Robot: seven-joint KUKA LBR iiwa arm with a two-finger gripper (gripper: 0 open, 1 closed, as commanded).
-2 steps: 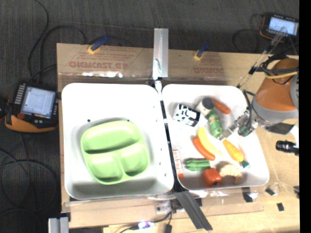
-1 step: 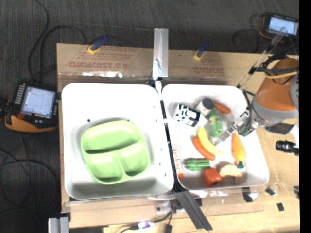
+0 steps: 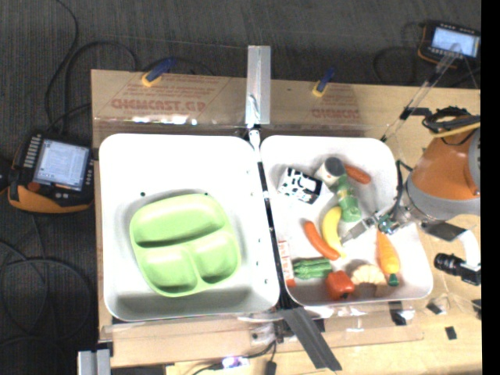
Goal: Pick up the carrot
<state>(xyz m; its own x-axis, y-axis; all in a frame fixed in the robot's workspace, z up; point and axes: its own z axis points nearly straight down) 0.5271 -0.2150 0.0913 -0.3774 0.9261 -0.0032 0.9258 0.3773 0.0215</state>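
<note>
I log two bins on the worktop. Left bin [image 3: 117, 170]: green tray [image 3: 186, 243]. Right bin [image 3: 391, 162]: banana [image 3: 333, 225], bottle [image 3: 344, 192], carrot [image 3: 387, 258] at 4 o'clock, long axis 12-to-6, leafy end at 6. Jaws [image 3: 373, 224] beside the carrot's top; their opening I cannot tell.

One fixed cam above table [image 3: 437, 100], looking down at slant, mid-range; both bins [image 3: 117, 155] in frame.

Red lettering on the cardboard sheet [image 3: 180, 100] behind the bins — apparently "CHEMCAST GP" — faint, partly blurred.
</note>
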